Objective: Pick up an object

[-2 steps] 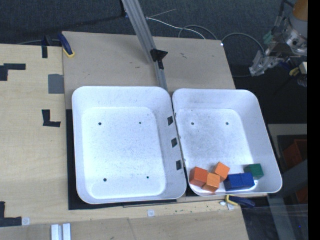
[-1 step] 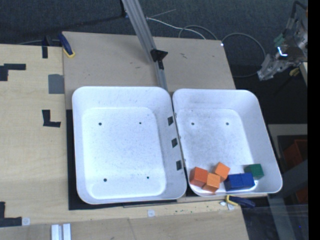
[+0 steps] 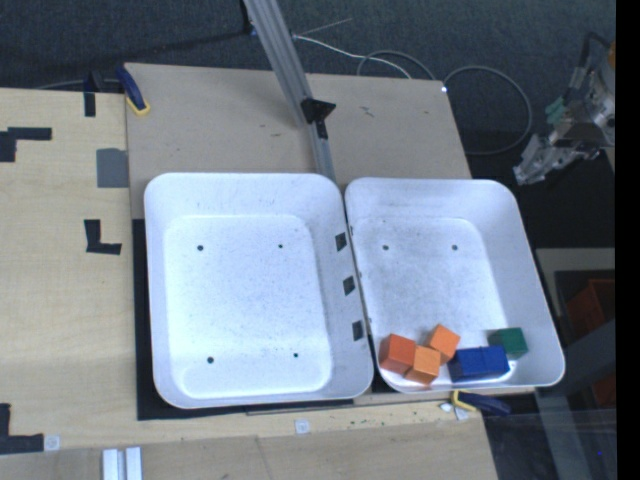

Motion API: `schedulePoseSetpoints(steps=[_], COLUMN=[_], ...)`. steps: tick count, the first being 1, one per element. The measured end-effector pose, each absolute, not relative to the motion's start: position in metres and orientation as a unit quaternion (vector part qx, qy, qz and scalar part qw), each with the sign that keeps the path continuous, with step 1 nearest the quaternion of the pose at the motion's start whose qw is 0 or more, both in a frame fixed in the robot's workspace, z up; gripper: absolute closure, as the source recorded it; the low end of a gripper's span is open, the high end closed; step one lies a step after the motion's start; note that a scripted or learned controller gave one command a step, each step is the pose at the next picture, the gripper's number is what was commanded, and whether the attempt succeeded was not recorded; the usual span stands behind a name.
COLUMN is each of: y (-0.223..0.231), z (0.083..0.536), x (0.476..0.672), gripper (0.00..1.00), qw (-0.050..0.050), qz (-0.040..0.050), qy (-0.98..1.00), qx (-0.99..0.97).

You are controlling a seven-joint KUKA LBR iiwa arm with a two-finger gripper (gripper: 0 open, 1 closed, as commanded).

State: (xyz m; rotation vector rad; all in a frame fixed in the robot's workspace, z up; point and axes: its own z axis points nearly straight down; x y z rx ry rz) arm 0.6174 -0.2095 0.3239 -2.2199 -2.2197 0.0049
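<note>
Three orange blocks are huddled at the front edge of the right bin. Beside them lies a blue block, and a small green block sits just behind its right end. My gripper hangs outside the right bin, past its back right corner and above the dark floor, well away from the blocks. It is small and blurred, and I see nothing held in it.
The left bin touches the right one along the middle. A slanted metal pole runs from the top of the view down to the bins' shared back corner. Thin cables loop behind the bench. A blue clamp sits at the front edge.
</note>
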Motion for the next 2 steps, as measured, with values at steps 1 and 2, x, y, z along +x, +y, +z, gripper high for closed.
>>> schedulePoseSetpoints(steps=[1,2], y=[-0.2003,-0.2001], z=[0.3002,0.3013], x=[0.5459,0.5487], gripper=[1.0,0.0], qw=[0.002,0.0], qz=[0.0019,0.0003], qy=[-0.707,-0.707], qx=[-0.707,-0.707])
